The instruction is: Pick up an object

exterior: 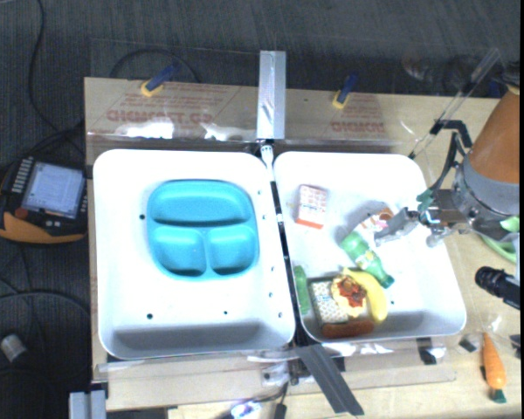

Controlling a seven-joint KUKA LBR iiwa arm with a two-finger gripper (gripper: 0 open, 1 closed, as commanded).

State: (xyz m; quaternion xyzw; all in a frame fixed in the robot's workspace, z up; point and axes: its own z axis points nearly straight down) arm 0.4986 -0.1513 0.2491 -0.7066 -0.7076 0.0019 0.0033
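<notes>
On the bench sit two white bins side by side. The left bin point(113, 260) has a blue plate point(201, 227) in it. The plate has three parts, one long part at the top and two small parts below.

The right bin point(419, 260) has a few things in it. A small white and red box point(312, 205) lies near the top, close to the wall between the bins. A green bottle point(364, 257) lies tilted in the middle. Just below it is a yellow banana point(373, 295), and it touches a box with a food picture point(343, 302) on it. A thin green thing point(302, 291) lies by the left wall of this bin.

The arm point(498, 160) comes in from the right. It is grey with an orange part. The gripper point(395, 225) is low over the right bin, just above the top end of the green bottle. Its tip looks grey and white and blurry. I cannot tell how its pincer stands, or if anything is in it.

An orange tool point(493, 369) lies on the bench at the bottom right, outside the bins. A small screen point(48, 195) sits on the floor at the left.
</notes>
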